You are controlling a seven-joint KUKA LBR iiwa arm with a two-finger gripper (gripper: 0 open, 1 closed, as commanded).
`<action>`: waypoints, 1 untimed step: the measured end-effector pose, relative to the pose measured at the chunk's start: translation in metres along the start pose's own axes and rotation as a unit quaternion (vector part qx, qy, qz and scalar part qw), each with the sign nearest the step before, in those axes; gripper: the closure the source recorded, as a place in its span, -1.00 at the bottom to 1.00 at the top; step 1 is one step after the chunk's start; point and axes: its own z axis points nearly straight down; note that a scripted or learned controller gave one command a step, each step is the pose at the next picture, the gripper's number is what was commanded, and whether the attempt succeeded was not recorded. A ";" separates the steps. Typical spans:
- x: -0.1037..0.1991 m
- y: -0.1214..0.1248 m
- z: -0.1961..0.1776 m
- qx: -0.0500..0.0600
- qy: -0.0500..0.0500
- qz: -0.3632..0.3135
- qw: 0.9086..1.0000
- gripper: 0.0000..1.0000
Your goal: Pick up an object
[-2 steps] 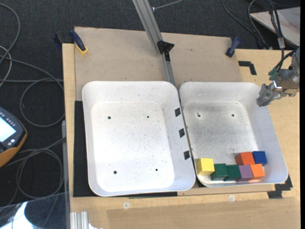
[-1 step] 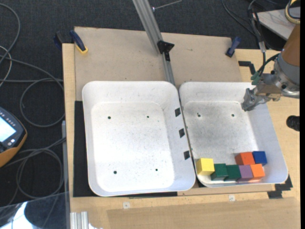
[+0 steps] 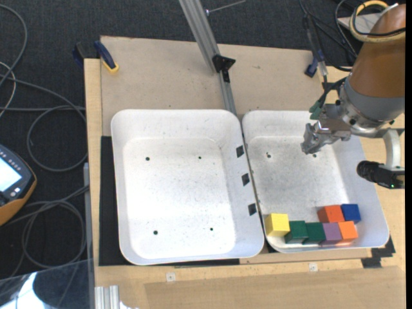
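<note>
Several small blocks lie packed along the near edge of the right bin (image 3: 283, 179): a yellow block (image 3: 278, 223), two green blocks (image 3: 306, 231), a purple block (image 3: 332, 232), orange blocks (image 3: 346, 229) and a blue block (image 3: 351, 212). My gripper (image 3: 311, 144) hangs over the far right part of that bin, well behind the blocks and apart from them. Nothing shows between its fingertips.
The left bin (image 3: 174, 185) sits beside the right one on the wooden bench. A slanted metal pole (image 3: 205, 34) rises from between the bins at the back. Blue clamps (image 3: 105, 55) sit at the bench's far corners. Cables lie on the floor to the left.
</note>
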 end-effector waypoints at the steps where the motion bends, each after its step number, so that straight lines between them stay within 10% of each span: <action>1: 0.054 -0.004 0.014 0.000 0.000 0.000 1.000 1.00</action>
